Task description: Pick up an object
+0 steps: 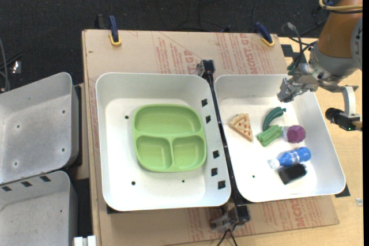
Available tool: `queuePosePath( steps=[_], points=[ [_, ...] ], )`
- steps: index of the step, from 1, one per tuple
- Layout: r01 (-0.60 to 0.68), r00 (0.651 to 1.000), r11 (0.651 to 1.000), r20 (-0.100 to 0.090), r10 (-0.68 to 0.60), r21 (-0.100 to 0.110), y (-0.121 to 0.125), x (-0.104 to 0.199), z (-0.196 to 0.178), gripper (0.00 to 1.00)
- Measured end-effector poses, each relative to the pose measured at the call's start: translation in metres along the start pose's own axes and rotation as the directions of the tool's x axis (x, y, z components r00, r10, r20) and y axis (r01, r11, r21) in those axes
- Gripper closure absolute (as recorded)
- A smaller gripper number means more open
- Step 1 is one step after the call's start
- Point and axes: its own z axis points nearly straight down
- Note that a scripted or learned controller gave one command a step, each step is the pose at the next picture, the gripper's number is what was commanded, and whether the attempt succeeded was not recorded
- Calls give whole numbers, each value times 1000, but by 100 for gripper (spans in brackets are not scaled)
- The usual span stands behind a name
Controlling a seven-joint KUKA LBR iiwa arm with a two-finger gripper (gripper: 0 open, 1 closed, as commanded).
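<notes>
The right bin (pixel 323 181) holds a tan pizza-slice toy (pixel 242 126), a dark green curved piece (pixel 273 116), a light green piece (pixel 268 135), a purple round thing (pixel 296 133), a blue bottle-like toy (pixel 294 156) and a black block (pixel 292 173). My gripper (pixel 286 92) hangs over the bin's far right part, just above and right of the dark green piece. Its fingertips point down and left, close together, and I see nothing between them.
The left bin (pixel 115 181) carries a light green divided plate (pixel 169 137). A black divider clip strip (pixel 214 124) runs between the bins. Blue and yellow clamps (pixel 114 31) hold the cardboard at the back. White trays (pixel 34 118) lie off the bench's left side.
</notes>
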Motion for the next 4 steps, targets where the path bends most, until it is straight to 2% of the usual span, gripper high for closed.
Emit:
queuePosePath(
  steps=[2,4],
  points=[
    [1,1000,1000,0,-1,-1,0,8,-100,100],
    [5,1000,1000,-3,-5,6,-11,103,-74,100]
  ],
)
